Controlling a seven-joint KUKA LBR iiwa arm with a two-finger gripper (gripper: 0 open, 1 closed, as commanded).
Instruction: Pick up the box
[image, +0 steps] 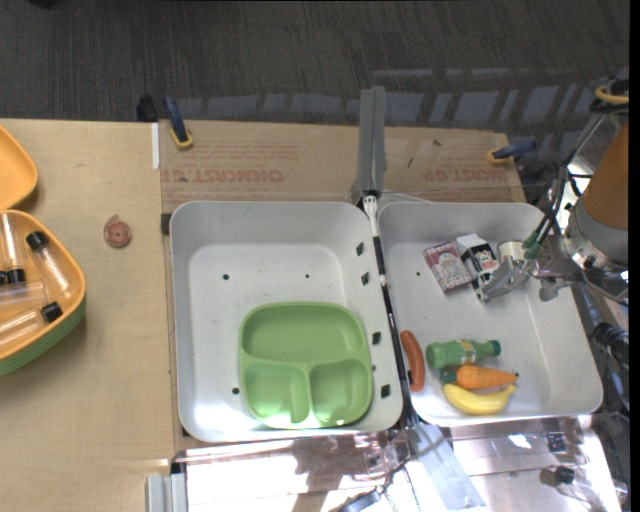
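The box (458, 264) is small, pink and white with a dark patch at its right end, and it lies flat in the back part of the right bin (560, 345). My gripper (514, 279) reaches in from the right and hangs just to the right of the box, at or close to its right end. Whether it touches the box I cannot tell. The arm's orange band (610, 185) is at the right edge.
In the right bin's front lie a green bottle (462, 352), a carrot (487, 377), a banana (478, 399) and a red sausage (413, 360). The left bin (200, 300) holds a green divided plate (305, 375). Orange dishes (30, 290) sit at far left.
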